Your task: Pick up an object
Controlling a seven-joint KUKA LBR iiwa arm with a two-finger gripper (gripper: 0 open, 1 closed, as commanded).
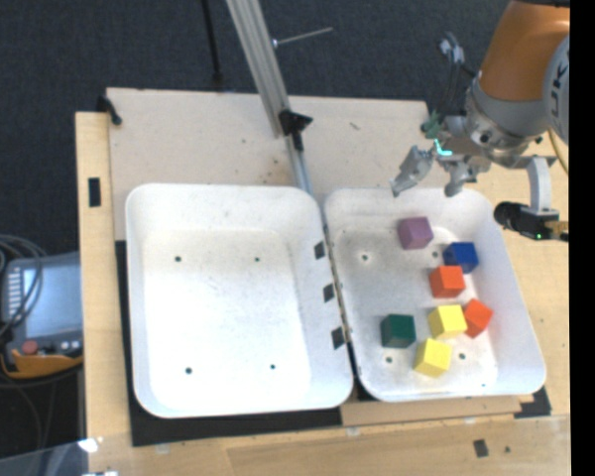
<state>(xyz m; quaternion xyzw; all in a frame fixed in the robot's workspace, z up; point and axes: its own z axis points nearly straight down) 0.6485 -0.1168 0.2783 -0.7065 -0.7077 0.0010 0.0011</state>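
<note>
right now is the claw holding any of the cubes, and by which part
Nothing is held. The claw hangs open above the far edge of the right bin, with empty space between its fingers; the purple cube lies below it.

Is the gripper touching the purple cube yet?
Apart. The camera view shows the gripper open above the right bin's far rim, with bare white bin floor between its fingertips and the purple cube.

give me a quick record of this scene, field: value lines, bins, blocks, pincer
right bin: holds seven blocks
left bin: white, shallow
purple block: nearest the pincer, apart from the rest
blue block: above the orange block
green block: left of the cluster
yellow blocks: one, another below it
second orange block: beside the upper yellow
pincer: open, above the bin's far rim, holding nothing
</note>
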